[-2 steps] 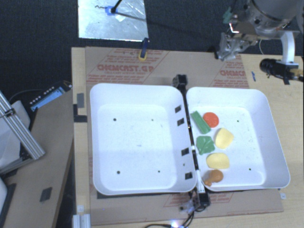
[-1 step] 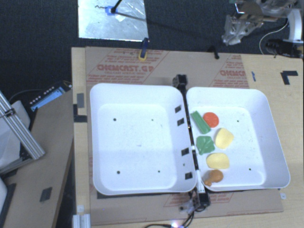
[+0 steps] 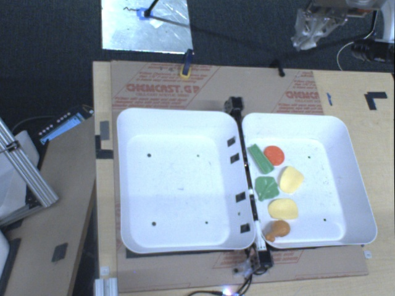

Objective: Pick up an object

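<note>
1. The gripper (image 3: 308,32) hangs at the top right, above the dark floor beyond the bench's far edge, well apart from both bins. It is blurred, so I cannot tell what state it is in; nothing shows beneath it.
2. The right bin (image 3: 352,165) lies nearest to it, on the bench. Six small things sit in its left half, close to the wall shared with the other bin.
3. A green stick (image 3: 260,158) lies at a slant at the far end of that group, just beside the shared wall.
4. A red disc (image 3: 274,155) sits just right of the green stick, touching it or nearly so.
5. A pale yellow lump (image 3: 291,179) lies nearer the camera than the disc, slightly right of it.
6. A green leaf-like piece (image 3: 266,187) lies left of that lump, beside the shared wall.
7. A yellow piece (image 3: 283,209) sits nearer still, below the leaf piece and the lump.
8. A brown piece (image 3: 278,229) lies in the near left corner of the right bin, just below the yellow piece.
9. The left bin (image 3: 133,134) lies side by side with the right one, its walls meeting it along a row of dark clips (image 3: 234,158).
10. Both bins rest on a cardboard sheet (image 3: 160,85) with red print.
11. A shiny metal plate (image 3: 145,16) lies on the floor beyond the bench, at the top left.
</note>
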Controlling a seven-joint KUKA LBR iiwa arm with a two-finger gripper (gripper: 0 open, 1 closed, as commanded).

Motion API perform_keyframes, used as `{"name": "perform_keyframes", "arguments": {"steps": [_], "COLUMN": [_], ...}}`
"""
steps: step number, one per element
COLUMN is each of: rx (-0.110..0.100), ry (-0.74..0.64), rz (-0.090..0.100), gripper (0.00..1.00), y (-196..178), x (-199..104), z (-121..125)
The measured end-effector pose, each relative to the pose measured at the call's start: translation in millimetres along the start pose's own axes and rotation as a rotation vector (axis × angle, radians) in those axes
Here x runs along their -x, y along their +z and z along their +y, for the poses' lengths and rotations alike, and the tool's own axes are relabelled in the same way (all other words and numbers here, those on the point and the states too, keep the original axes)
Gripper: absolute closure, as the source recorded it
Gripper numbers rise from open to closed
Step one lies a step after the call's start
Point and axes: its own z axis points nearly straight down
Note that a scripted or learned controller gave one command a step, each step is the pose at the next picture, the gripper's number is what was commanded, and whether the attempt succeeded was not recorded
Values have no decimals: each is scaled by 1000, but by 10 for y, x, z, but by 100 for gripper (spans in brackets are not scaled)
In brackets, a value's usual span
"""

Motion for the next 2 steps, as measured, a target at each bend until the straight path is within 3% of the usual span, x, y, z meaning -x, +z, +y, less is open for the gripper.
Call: {"name": "perform_keyframes", "arguments": {"steps": [2], "rx": [1], "ry": [0], "rz": [1], "gripper": [100], "y": [-592], "x": [-203], "z": [-192]}}
